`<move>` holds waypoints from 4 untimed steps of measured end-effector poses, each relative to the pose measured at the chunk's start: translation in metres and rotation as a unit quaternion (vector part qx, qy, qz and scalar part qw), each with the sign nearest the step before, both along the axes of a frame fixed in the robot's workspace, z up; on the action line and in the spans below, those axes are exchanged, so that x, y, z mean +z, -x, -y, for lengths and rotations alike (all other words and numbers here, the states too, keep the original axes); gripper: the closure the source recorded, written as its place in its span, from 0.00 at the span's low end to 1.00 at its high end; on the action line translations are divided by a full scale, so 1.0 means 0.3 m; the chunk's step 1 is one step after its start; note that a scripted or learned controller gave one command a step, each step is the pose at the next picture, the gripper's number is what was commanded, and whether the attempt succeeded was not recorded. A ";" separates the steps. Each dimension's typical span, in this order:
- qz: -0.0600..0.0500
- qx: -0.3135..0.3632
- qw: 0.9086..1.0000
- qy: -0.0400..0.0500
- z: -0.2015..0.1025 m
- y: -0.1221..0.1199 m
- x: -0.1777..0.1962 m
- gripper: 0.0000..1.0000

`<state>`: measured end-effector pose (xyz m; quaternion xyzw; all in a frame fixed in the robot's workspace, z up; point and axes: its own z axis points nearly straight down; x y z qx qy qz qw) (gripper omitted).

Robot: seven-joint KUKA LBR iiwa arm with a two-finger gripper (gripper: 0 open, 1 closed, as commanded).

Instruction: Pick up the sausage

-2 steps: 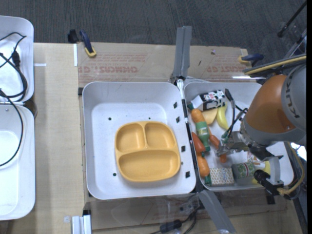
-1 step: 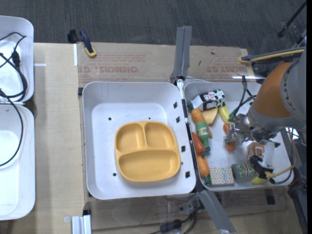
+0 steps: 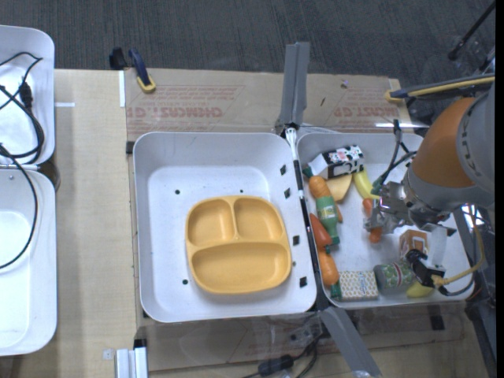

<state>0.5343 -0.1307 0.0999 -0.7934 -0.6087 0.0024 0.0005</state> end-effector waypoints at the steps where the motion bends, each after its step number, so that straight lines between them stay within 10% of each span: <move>1: 0.001 0.121 0.993 -0.001 -0.108 -0.055 -0.028 1.00; 2: 0.001 0.126 0.992 -0.001 -0.127 -0.005 -0.028 1.00; 3: 0.001 0.189 0.982 -0.001 -0.236 -0.083 0.523 1.00; 4: 0.000 0.375 0.927 -0.002 -0.047 -0.110 0.360 1.00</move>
